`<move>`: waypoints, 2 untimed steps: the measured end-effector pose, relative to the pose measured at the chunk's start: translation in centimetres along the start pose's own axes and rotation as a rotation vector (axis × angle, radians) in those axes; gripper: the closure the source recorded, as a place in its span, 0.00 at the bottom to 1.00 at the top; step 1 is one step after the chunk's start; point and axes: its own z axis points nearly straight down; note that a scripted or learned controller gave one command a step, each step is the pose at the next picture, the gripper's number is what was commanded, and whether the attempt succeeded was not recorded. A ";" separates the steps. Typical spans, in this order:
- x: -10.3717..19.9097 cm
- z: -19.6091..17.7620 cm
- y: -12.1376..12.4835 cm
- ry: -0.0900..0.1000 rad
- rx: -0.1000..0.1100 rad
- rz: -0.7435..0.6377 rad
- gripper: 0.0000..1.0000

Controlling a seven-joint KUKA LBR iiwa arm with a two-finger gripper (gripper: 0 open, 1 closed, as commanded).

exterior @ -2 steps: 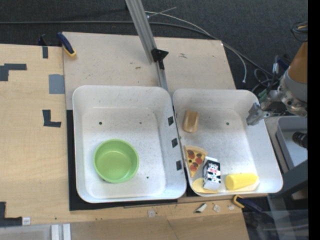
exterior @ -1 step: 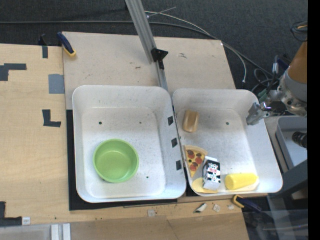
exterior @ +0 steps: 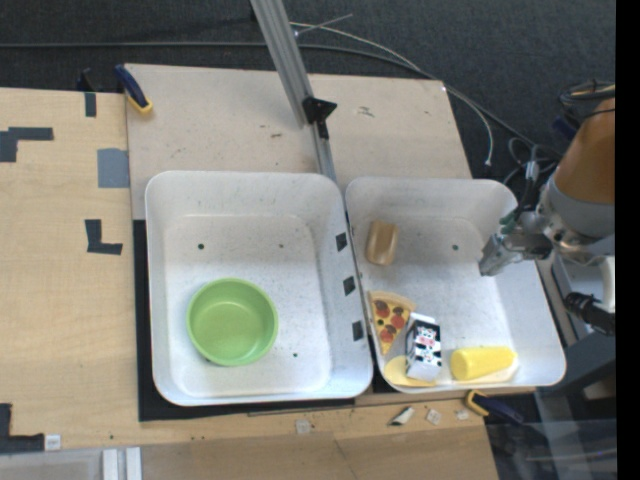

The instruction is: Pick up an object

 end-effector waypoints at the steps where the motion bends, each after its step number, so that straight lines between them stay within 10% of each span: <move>1: 0.7 5.9 -1.0 0.002 0.002 -0.001 0.00; 2: 0.6 9.2 -0.9 0.001 -0.005 0.000 0.00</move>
